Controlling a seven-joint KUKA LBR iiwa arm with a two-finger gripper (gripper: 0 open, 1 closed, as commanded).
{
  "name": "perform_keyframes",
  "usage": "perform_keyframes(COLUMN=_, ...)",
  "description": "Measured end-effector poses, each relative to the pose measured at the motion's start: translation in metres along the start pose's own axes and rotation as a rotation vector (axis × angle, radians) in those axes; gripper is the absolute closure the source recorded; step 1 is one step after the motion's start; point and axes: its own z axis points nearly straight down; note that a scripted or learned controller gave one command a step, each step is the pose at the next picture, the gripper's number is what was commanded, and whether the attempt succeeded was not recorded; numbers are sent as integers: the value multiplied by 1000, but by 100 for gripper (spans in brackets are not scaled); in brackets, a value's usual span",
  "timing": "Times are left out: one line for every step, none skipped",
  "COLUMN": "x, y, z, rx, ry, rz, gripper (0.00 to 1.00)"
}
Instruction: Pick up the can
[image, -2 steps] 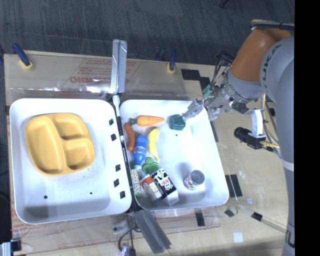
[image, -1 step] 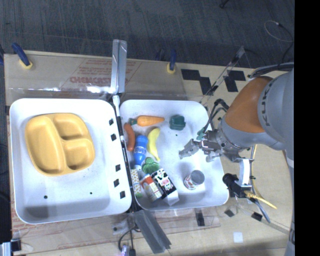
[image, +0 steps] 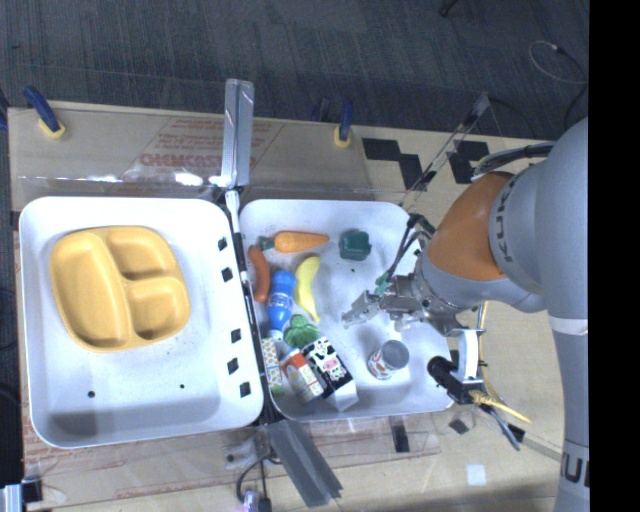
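**Colleague:** Where is your target right now?

**Me:** The small silver metal can with the red-and-white label (image: 386, 359) lies tilted in the right-hand white bin (image: 330, 212), near its front edge, its open-looking grey top facing up toward the camera. It sits by itself on bare bin floor, well apart from the pile on the bin's left.

**Colleague:** And the arm?

**Me:** I have the grey arm with the orange band (image: 478, 245) reaching in from the right, low over that bin. The pincer (image: 385, 305) hangs just behind the can, near it but not on it. Nothing is between its prongs, though from this slant I cannot tell whether they stand apart or together.

**Colleague:** Why stop there and not over the clutter?

**Me:** As I judge it, the can's free spot is the reason. The orange carrot (image: 301, 241), the dark green pepper-like piece (image: 354, 244), the yellow banana (image: 307, 285), the blue bottle (image: 280, 293) and the black-and-white cow-print carton (image: 326, 365) all crowd the bin's left half and back. Coming down beside the can avoids them.

**Colleague:** What about the other bin?

**Me:** The left white bin (image: 150, 410) carries only a yellow divided plastic tray (image: 120, 285), off to the side of the work.

**Colleague:** What remains?

**Me:** I reckon the grasp itself is not yet made; the pincer needs to shift toward the front and straddle the tilted can, which may roll.
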Motion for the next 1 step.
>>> perform_keyframes(x=-7, y=-30, z=-3, rx=-1, ry=0, rz=37, gripper=0)
